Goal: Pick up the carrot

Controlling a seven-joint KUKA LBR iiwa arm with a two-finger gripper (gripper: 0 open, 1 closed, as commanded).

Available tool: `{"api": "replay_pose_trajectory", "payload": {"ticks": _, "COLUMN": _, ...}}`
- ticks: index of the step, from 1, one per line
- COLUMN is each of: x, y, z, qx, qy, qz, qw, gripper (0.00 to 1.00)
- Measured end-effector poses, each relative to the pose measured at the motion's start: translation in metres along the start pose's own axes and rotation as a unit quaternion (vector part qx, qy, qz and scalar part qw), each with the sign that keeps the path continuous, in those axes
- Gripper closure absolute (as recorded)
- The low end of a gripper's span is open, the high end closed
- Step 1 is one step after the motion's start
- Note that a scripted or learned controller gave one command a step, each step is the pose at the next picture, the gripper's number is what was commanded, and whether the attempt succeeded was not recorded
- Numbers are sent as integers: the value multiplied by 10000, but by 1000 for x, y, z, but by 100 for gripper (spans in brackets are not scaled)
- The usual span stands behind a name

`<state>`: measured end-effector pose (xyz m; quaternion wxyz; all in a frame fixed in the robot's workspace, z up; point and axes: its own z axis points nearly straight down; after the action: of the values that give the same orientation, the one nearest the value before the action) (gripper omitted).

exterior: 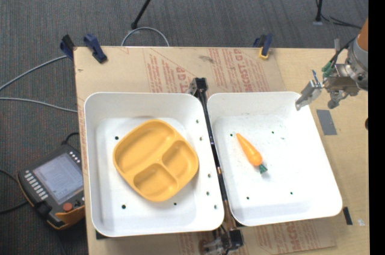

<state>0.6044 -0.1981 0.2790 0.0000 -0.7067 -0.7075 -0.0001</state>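
Camera view, looking down on the bench [180,64]: two white bins side by side on a printed board. The left bin [99,127] holds one yellow divided plate [156,159] with three compartments, lying flat near the middle, apart from every wall. The right bin [313,187] holds the carrot [249,152], orange with a small green stub at its lower right end, lying flat on the floor near the centre, slanted from upper left to lower right and touching nothing else; that open position probably leaves room for a descent from above. The gripper [317,91] hangs at the upper right corner of the right bin, over its rim, well apart from the carrot, with nothing between its fingers [305,95]. The fingers appear spread, though they are small and seen at a slant, so this is a judgement. The arm is cut off at the right, with a trace of orange band at the edge. A handheld controller [53,186] lies on the floor at left, with cables and stand legs on the carpet. Blue clamps [94,47] hold the board's far edge. The pick has not begun.
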Motion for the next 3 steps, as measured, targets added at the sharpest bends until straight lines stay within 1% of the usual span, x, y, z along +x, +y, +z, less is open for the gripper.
{"api": "replay_pose_trajectory", "payload": {"ticks": 1, "x": 2, "y": -41, "z": 162, "qx": 18, "qy": 10, "qz": 8, "qw": 10000, "gripper": 0}}
{"api": "replay_pose_trajectory", "payload": {"ticks": 2, "x": 49, "y": -46, "z": 192, "qx": 19, "qy": 11, "qz": -1, "qw": 10000, "gripper": 0}}
{"api": "replay_pose_trajectory", "payload": {"ticks": 3, "x": 90, "y": -8, "z": 191, "qx": 10, "qy": 6, "qz": -2, "qw": 10000, "gripper": 0}}
